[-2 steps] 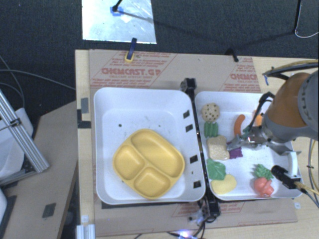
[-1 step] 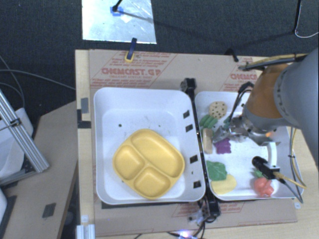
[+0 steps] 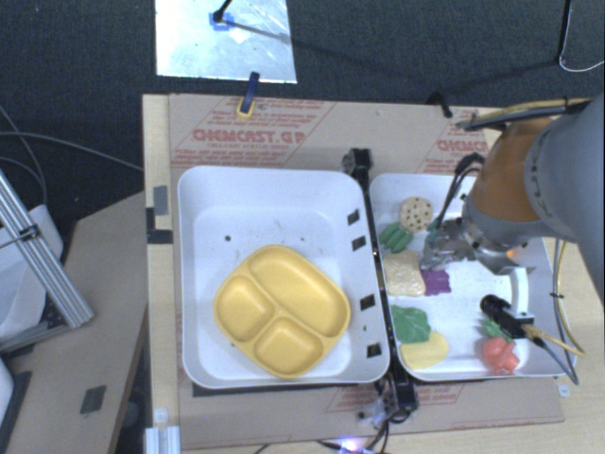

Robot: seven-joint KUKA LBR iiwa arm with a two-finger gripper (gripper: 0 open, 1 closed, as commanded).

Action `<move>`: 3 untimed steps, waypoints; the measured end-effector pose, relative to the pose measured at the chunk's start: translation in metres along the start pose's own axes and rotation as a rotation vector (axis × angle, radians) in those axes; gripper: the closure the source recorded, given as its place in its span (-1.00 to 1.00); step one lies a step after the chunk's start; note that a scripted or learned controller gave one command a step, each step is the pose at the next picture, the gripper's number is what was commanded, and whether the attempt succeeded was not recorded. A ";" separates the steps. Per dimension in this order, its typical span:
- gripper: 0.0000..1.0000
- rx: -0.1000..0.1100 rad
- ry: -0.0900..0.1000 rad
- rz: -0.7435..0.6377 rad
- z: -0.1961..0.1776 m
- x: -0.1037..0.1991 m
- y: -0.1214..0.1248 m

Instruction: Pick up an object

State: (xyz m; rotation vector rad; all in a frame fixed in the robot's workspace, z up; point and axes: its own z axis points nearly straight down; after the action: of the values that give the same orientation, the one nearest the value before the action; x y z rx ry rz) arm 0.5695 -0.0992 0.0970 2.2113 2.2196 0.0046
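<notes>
With the pincer [image 3: 437,256] lowered among crowded food pieces, its grip state indiscernible, the purple piece [image 3: 436,281] just below or the beige block [image 3: 404,274] beside it may be nudged rather than gripped.

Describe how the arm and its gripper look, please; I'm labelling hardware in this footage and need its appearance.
The arm is bulky and rounded, with a smooth grey shell and a broad orange band above the wrist. A thin dark cable loops beside that band. The gripper is a small, dull grey metal assembly at the tip, darker than the arm's shell. No lettering or markings are legible on either.
</notes>
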 end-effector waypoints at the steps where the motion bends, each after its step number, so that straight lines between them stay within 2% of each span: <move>1: 1.00 -0.004 0.003 0.004 0.009 -0.011 -0.042; 2: -1.00 0.000 0.002 0.002 0.010 -0.010 -0.042; 3: -1.00 0.008 0.000 0.012 0.012 -0.101 -0.086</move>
State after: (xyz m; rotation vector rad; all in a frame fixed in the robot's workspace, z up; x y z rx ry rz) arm 0.4841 -0.2003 0.0846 2.2288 2.2107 -0.0045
